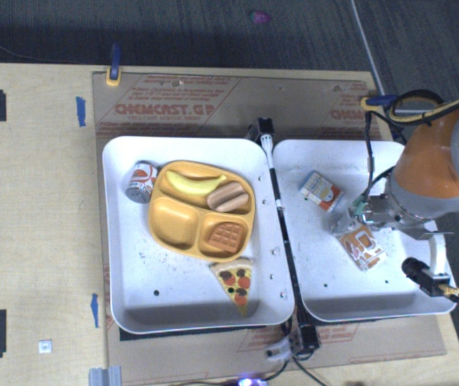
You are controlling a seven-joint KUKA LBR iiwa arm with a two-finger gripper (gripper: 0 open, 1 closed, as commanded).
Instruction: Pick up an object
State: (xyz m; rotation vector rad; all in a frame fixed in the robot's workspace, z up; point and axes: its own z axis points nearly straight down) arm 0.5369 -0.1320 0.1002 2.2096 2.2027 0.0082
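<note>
We see the gripper (363, 215) low in the right bin (317, 284), just above an orange-and-white packet (363, 248); we cannot tell its state. A small carton (319, 189) lies left of the packet, apart from it.

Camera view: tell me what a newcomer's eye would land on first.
First the yellow tray in the left bin, with a toy banana, hot dog and waffle in its compartments. A can lies at its left edge and a pizza slice just below it. In the right bin, the arm reaches over a clear orange packet, with a small carton up-left.
</note>
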